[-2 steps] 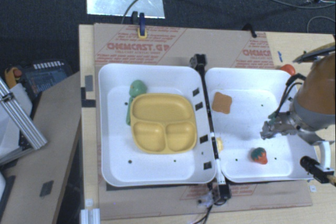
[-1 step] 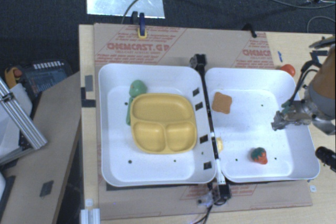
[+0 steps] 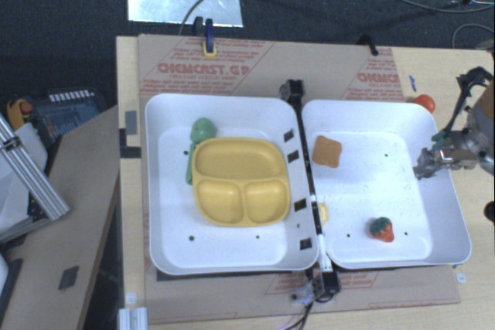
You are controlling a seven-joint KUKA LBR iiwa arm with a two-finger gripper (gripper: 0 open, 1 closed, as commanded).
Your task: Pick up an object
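Gripper (image 3: 427, 165) at right bin (image 3: 445, 243) rim's right edge; fingers too small and blurred to tell if spread or pressed together, nothing seen between them. Closest target: small red-and-green toy (image 3: 380, 229), below and left of fingertips, well apart, on bin floor. Probably light, hard plastic, rounded and a bit slippery; best pinched across its middle. Orange block (image 3: 327, 151) farther left, likely soft, flat-sided, easier hold.

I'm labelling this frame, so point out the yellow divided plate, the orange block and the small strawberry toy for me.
yellow divided plate (image 3: 236, 158), camera view, on its upper compartment.
orange block (image 3: 327, 151), camera view, on its top face.
strawberry toy (image 3: 380, 229), camera view, on its red body.
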